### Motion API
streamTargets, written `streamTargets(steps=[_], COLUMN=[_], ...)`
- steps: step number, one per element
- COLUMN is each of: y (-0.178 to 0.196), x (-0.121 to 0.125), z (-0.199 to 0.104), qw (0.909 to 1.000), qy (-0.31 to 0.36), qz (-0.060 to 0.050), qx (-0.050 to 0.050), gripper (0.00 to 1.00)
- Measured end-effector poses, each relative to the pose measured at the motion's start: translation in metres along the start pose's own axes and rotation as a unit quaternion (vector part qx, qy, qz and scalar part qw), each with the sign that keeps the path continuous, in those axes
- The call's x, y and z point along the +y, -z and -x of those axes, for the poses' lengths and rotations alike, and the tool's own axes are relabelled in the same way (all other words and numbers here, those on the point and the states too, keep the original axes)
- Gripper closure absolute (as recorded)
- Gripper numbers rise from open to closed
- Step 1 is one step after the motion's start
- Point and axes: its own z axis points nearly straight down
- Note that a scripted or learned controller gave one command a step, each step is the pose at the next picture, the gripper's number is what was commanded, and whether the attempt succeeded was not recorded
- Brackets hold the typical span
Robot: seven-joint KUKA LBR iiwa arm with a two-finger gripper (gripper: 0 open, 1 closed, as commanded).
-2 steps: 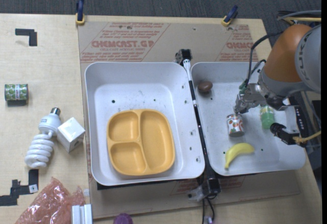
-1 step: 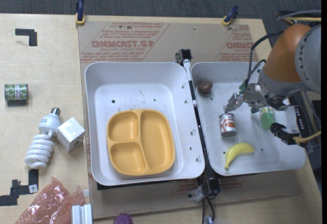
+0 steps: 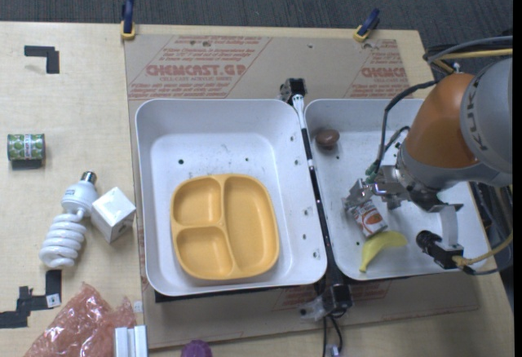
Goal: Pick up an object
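In the right bin [image 3: 342, 115] lie a small orange-and-white packet [image 3: 372, 220], a yellow banana [image 3: 380, 248] near the front wall, and a brown rounded object [image 3: 327, 138] at the back left. My gripper [image 3: 360, 195] is low in this bin, its metallic tip right at the upper end of the packet. The arm's orange band [image 3: 440, 129] and grey wrist rise to the right of it. Whether the packet is between the fingers cannot be told from here.
The left bin [image 3: 163, 123] holds a yellow three-compartment plate [image 3: 224, 226]. On the bench to the left lie a spiral light bulb [image 3: 65, 226], a white cube [image 3: 113, 213], a green can [image 3: 26, 147] and a pink mesh bag [image 3: 73, 327]. A black divider [image 3: 308, 160] separates the bins.
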Motion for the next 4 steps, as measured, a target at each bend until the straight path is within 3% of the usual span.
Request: streamTargets(steps=[1,2,3,4], y=[0.010,0.000,0.001,0.001], x=[0.001,0.001,0.095,0.073], z=[0.000,0.098,0.108,0.109], qw=[1.0000,1.0000,1.0000,1.0000], qy=[-0.001,0.001,0.006,0.004], qz=[0.001,0.000,0.001,0.000], qx=[0.000,0.001,0.007,0.006], gripper=[1.00,1.00,1.00,1.00])
